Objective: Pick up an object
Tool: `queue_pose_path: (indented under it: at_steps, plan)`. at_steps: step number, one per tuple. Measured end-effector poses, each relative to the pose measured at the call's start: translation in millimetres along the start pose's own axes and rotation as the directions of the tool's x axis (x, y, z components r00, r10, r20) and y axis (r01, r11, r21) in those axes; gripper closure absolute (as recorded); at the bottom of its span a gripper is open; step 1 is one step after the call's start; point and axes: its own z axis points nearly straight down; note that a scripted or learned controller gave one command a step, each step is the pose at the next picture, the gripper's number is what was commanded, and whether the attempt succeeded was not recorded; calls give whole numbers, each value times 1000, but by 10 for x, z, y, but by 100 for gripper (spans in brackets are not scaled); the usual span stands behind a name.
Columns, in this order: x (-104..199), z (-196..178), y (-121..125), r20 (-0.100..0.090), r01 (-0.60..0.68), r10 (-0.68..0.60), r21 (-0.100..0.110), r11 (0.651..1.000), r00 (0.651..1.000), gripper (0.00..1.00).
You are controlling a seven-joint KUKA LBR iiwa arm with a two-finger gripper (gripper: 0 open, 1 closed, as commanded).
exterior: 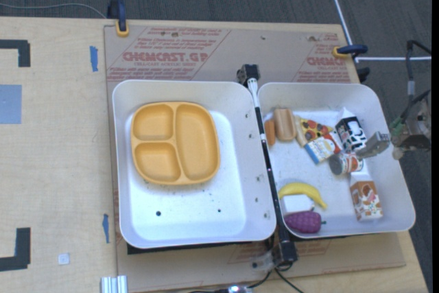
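Grey claw (374,145) blurred over crowded right bin (394,178).

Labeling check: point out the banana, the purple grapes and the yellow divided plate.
banana (302,192), camera view, middle of its curve
purple grapes (302,221), camera view, centre of the bunch
yellow divided plate (176,143), camera view, central divider ridge

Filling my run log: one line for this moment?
gripper: over right bin, nothing seen held | banana, grapes: in bin | yellow plate: left bin

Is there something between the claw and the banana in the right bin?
Yes. The claw is near the right bin's right side, and the banana lies lower left of it. A small can lies right beside the claw on that line.
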Motion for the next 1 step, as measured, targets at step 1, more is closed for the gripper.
queue_pose_path:
  at_steps: [1]
  plan:
    - [-164,1154,467,-12,7,-7,-4,1000,1000,0]
